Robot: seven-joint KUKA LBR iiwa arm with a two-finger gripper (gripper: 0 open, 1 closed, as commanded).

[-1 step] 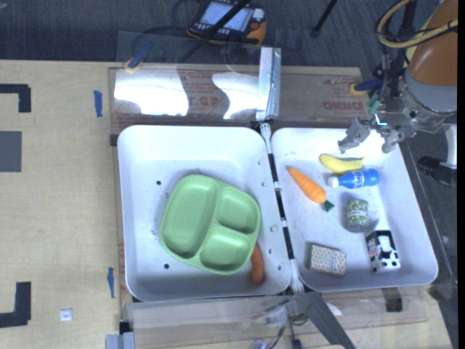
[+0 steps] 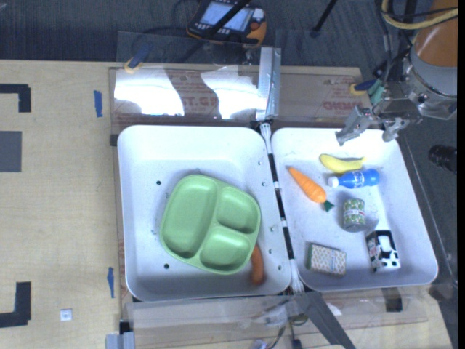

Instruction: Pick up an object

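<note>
Nothing picked yet. Hand point(image 2: 370, 128) open and empty, hovering over the back edge of the right bin point(image 2: 418, 217). Banana point(image 2: 340, 163) lies nearest, just below it; carrot point(image 2: 308, 185), bottle point(image 2: 356, 179), can point(image 2: 354, 214) all in the bin. Descent, grasp, lift remain.

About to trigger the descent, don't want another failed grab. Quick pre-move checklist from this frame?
1. Gripper carrying nothing: ok, nothing between its fingers, which stand apart.
2. Gripper over the right bin: ok, at its far edge, above the contents.
3. Nearest target free of neighbours: not ok, the banana lies right against the blue bottle.
4. Carrot has room around it: ok, it lies apart from the other items.
5. Can upright or tilted: cannot tell.
6. Left bin items out of the path: ok, the green tray and the orange piece lie well away.
</note>
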